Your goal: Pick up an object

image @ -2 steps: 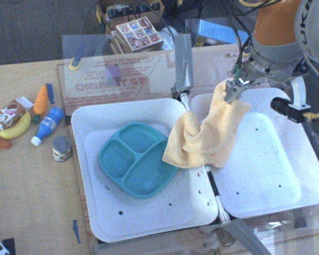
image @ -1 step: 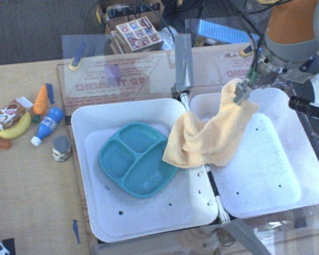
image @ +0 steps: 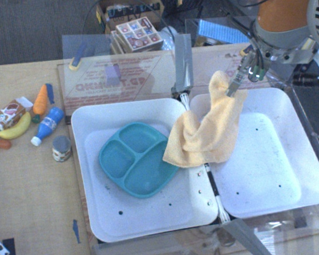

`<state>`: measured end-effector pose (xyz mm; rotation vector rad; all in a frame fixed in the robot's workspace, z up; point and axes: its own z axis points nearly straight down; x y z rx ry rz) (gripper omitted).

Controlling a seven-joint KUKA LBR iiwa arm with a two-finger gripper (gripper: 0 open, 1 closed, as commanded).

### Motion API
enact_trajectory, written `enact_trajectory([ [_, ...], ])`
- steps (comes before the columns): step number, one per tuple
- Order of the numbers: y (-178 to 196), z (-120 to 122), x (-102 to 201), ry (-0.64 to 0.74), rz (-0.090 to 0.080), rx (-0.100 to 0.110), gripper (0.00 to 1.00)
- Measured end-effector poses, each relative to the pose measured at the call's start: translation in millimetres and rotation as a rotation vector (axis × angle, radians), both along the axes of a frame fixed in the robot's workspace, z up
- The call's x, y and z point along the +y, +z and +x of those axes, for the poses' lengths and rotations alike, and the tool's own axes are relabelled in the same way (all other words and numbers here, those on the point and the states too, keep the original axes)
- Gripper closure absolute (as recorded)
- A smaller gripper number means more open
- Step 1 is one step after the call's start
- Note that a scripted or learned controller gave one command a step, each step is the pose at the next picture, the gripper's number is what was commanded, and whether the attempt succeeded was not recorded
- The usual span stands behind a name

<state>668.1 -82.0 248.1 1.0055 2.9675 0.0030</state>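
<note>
Between jaws (image: 232,89): yellow cloth (image: 206,133)

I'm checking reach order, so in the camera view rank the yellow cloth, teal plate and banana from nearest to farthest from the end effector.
1. Cloth: draped across both bins, its top corner pinched in the end effector.
2. Plate: in the left bin, partly under the cloth.
3. Banana: far left, on the bench outside the bins.

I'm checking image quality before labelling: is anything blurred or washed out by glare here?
Camera view: the yellow cloth and teal plate look fairly sharp; the claw is slightly soft; the white bins are bright but keep detail; a clear sheet behind them looks hazy.
</note>
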Motion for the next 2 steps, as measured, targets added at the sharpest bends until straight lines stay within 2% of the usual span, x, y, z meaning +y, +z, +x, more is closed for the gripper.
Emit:
enact_trajectory([
  [1, -5, -9, 18, 0.011, 0.001, 0.005, 1.0],
  [2, -30, -39, 53, -0.118, 0.002, 0.006, 1.0],
])
